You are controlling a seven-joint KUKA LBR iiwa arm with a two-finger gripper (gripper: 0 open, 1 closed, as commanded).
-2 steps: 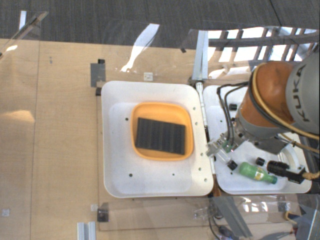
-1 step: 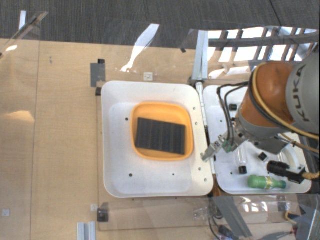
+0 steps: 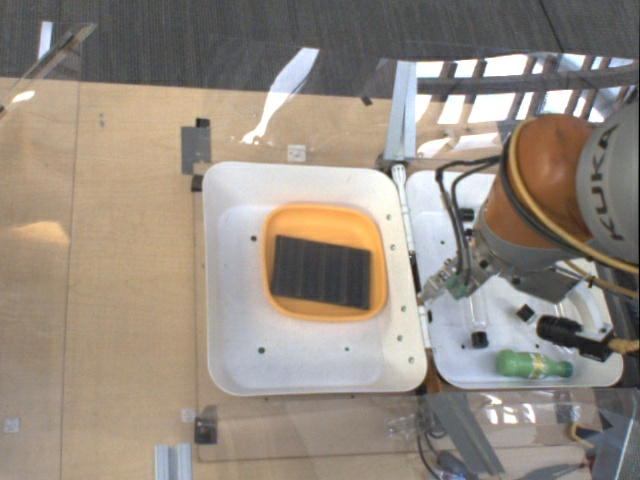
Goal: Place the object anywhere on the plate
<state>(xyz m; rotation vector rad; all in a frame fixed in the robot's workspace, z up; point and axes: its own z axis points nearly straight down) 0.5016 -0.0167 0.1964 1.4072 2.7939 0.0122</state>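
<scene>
An orange plate (image 3: pixel 325 218) sits in the left white bin (image 3: pixel 235 298), towards its back. A dark ribbed rectangle (image 3: pixel 322 272) lies flat on the plate and covers most of its middle. A green bottle (image 3: pixel 532 366) lies on its side near the front edge of the right bin (image 3: pixel 445 363). My gripper (image 3: pixel 452 286) hangs over the left part of the right bin, beside the wall between the two bins. It is behind and to the left of the bottle and apart from it. The grey arm with its orange band (image 3: pixel 545 173) hides much of the right bin.
Small dark bits (image 3: pixel 479 339) lie on the right bin's floor near the gripper. Black cables (image 3: pixel 575 333) run from the wrist across the bin's right side. A metal bar (image 3: pixel 402 108) stands behind the bins. Wooden bench top (image 3: pixel 100 268) stretches to the left.
</scene>
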